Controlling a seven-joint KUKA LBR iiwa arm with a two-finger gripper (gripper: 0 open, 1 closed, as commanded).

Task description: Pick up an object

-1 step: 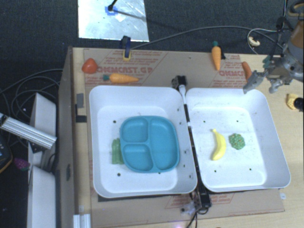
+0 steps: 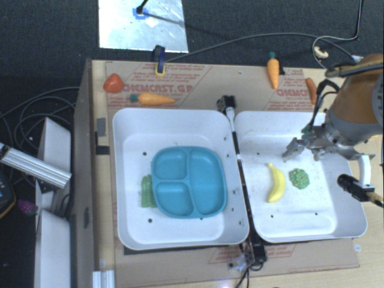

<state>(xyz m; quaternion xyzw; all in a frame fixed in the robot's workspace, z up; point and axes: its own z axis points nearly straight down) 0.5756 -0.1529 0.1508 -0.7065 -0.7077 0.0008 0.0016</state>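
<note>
- I see the grey two-finger gripper over the right-hand shallow white plastic bin, near that bin's 12 o'clock wall. Its fingers stand apart, with nothing between them.
- The grey arm with its orange band comes in from 3 o'clock.
- The curved yellow plastic banana lies on the right bin's floor, at about 7 o'clock from the gripper and apart from it.
- The small bumpy green round object, possibly a toy broccoli head though I can't tell at this sharpness, sits just beside the banana at its 3 o'clock, right below the gripper in the view.
- In the left-hand shallow white plastic bin a light blue divided plastic plate lies flat near the middle.
- A pale green block-like piece sits against the plate's 9 o'clock edge.
- Outside the bins, on the brown cardboard sheet, an orange toy carrot lies at the left bin's 12 o'clock, and a second orange toy carrot stands at 12 o'clock of the right bin.
</note>
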